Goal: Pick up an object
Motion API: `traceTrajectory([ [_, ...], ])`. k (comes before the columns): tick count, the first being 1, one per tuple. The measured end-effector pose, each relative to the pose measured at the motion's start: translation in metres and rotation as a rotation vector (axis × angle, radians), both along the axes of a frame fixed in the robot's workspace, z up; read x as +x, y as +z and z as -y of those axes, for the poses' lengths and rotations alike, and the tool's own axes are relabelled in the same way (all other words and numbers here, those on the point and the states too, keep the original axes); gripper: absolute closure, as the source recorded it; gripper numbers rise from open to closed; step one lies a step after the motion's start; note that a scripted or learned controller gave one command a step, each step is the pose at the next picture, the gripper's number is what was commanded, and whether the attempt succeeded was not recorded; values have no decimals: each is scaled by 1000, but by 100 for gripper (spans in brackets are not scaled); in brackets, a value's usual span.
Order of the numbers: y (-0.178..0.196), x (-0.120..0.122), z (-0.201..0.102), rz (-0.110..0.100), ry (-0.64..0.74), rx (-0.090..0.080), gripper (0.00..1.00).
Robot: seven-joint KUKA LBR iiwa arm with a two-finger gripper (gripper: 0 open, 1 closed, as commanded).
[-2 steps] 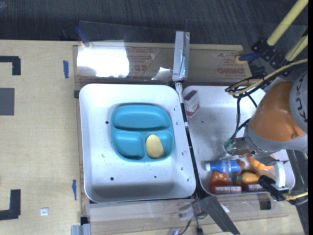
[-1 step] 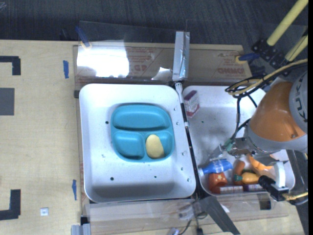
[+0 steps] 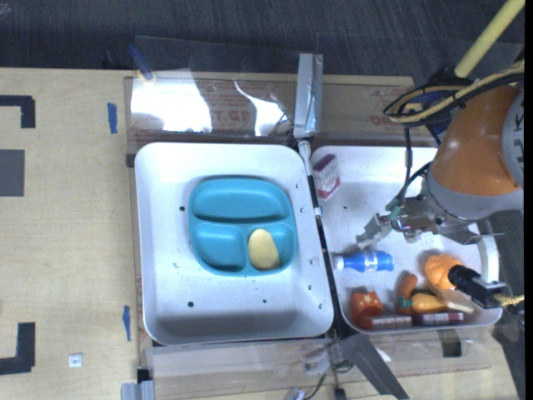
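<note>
My gripper (image 3: pixel 376 227) hangs over the middle of the right bin (image 3: pixel 366 192), reaching in from the right below the orange-banded wrist (image 3: pixel 476 152). It holds nothing that I can see. Just below it lies a blue and white bottle (image 3: pixel 363 262) on its side. Nearer the front edge are a red item (image 3: pixel 364 304), a small carrot-like piece (image 3: pixel 405 283), an orange toy (image 3: pixel 441 269) and a long dark red stick (image 3: pixel 416 320). A small pink and white packet (image 3: pixel 325 178) leans at the bin's back left corner.
The left bin (image 3: pixel 162 223) holds a blue divided tray (image 3: pixel 225 223) with a yellow egg-shaped item (image 3: pixel 263 248) in its right compartment. A raised divider (image 3: pixel 315 223) separates the bins. Cables (image 3: pixel 425 98) loop behind the arm.
</note>
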State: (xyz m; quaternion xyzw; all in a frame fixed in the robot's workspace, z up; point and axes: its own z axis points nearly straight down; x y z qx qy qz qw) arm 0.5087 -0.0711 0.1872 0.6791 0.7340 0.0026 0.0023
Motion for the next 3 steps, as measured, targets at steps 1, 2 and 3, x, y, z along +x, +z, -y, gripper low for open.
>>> traceTrajectory([
  [1,-99,2,25,1,48,-1,0],
  [2,-100,56,36,1,107,-3,0],
  [3,-100,105,30,-1,141,-2,0],
])
